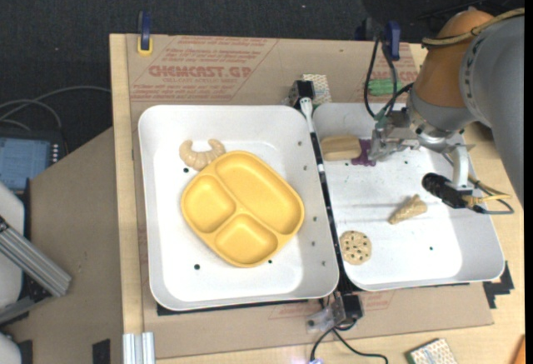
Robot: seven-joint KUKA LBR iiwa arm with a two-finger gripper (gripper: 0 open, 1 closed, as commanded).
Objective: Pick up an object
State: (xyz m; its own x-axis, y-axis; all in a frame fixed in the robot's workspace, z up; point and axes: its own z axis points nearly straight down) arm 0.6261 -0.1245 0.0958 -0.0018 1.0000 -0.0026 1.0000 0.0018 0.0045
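1. Gripper (379,144) sits low over the far left corner of the right bin (466,271), at the end of the grey arm reaching in from the right. From this slanted view I cannot tell whether it is apart, together or clamped on something.
2. Nearest to it is a small purple piece (363,157), which lies right at the gripper's tip on the bin floor. Whether they touch is unclear. A tan block (336,147) lies just beside the purple piece, against the bin's left wall.
3. Nothing is visibly lifted. The purple piece appears to rest on the white floor, so I judge that the pick is not yet done. The approach looks made, and the grasp itself is unconfirmed.
4. What is left, by my reading, is to secure a hold on the purple piece, or on the block beside it, and raise it clear of the floor.
5. Other candidates in the right bin are a pale wedge (408,210) near the middle and a cookie (356,246) near the front left corner. Both are well apart from the gripper.
6. Across the divider, the left bin (166,271) holds a yellow divided plate (241,206) and a curled pale pastry (201,154) touching its far rim. Both lie flat and far from the arm.
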